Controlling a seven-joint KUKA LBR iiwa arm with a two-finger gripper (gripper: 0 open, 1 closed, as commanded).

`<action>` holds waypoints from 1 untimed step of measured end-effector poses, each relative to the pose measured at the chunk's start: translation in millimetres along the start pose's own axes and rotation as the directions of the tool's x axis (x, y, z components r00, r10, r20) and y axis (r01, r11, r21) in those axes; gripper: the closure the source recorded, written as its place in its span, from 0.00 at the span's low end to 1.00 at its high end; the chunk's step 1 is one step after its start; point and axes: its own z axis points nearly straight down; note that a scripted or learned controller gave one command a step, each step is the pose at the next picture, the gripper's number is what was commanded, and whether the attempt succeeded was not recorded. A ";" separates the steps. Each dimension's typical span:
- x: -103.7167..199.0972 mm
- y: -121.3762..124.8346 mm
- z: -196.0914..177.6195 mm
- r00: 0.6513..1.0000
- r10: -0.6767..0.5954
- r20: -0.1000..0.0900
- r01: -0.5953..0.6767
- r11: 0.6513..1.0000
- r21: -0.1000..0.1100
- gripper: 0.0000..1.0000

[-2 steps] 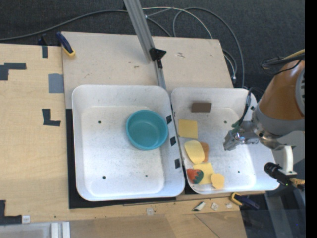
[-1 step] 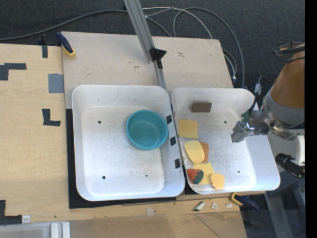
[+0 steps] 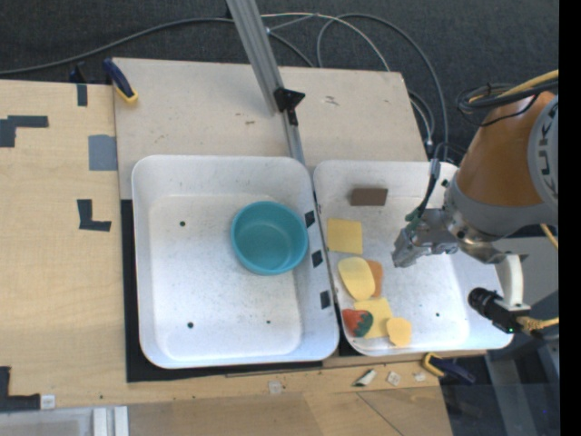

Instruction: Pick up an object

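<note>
While the grey arm (image 3: 508, 180) reached in from the right, its jaws hung over the right bin (image 3: 454, 330), and whether they stood apart or together could not be told. Nothing showed between them. Just left of the jaws lay a yellow square piece (image 3: 345, 236), with a yellow-and-orange piece (image 3: 359, 278) nearer and a small brown block (image 3: 369, 196) farther. A red-and-green piece (image 3: 358, 321) and a small yellow round (image 3: 399, 332) lay near the bin's near edge. A blue bowl (image 3: 269, 236) sat in the left bin (image 3: 163, 243)
</note>
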 end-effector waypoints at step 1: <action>50.6 -3.7 -11.6 1.000 -0.001 -0.001 0.001 1.000 -0.002 1.00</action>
